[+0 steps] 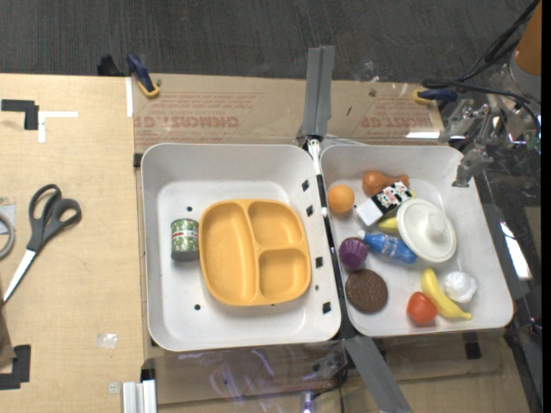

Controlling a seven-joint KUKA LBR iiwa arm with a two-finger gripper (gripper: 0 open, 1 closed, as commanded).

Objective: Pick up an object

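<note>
The right bin (486,231) holds the candidates for picking, and the white bowl-like lid (428,229) near its middle serves as the landmark. Closest to the gripper (469,172) is the far side of that lid: the gripper hangs over the bin's far right corner, beyond and to the right of the lid, so anything to be lifted lies nearer the camera and to the left of it. Just beyond the lid to the left sit a black-and-white box (385,201) and an orange ball (341,199); touching the lid's left edge lies a blue bottle (389,248), its long axis running left to right. In front of the lid and to the right, a banana (441,296) lies slanted. I cannot tell whether the pincer is released or clenched; nothing is visible between its tips.
</note>
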